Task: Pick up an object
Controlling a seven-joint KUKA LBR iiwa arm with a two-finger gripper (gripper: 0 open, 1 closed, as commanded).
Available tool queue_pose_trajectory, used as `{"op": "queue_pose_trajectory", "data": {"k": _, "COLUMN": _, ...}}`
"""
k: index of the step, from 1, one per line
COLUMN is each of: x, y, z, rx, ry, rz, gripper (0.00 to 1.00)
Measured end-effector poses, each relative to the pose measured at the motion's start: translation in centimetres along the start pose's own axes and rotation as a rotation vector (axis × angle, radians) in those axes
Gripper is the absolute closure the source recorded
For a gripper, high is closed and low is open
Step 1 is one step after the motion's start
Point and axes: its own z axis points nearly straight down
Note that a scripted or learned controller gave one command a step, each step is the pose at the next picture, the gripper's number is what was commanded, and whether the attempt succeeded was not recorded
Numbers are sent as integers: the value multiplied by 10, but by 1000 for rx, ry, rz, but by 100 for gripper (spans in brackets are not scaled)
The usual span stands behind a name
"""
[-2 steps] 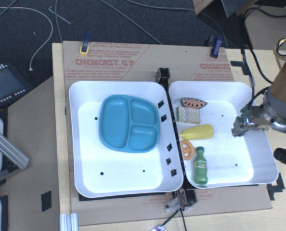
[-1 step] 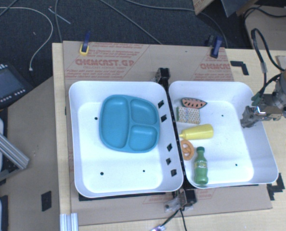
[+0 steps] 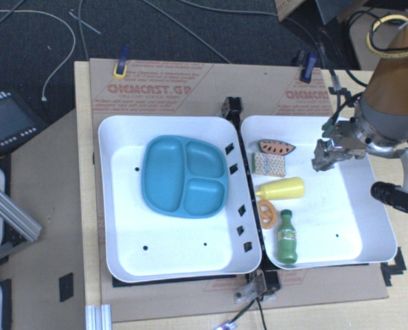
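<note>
At right of frame, your grey two-finger gripper [image 3: 323, 158] hangs over the right white bin [image 3: 358, 243]; its grip state cannot be told.

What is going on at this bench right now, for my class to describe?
A grey robot arm reaches in from the right, its end effector above the right bin, with nothing seen in its grasp. Along that bin's left side lie a watermelon slice, a patterned block, a yellow bottle, a pretzel and a green bottle. The left bin holds a blue divided plate.
</note>
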Motion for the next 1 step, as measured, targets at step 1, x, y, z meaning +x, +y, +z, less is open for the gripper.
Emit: {"op": "queue_pose_trajectory", "data": {"k": 1, "x": 42, "y": 38, "z": 11, "rx": 0, "ry": 0, "rz": 0, "gripper": 100}}
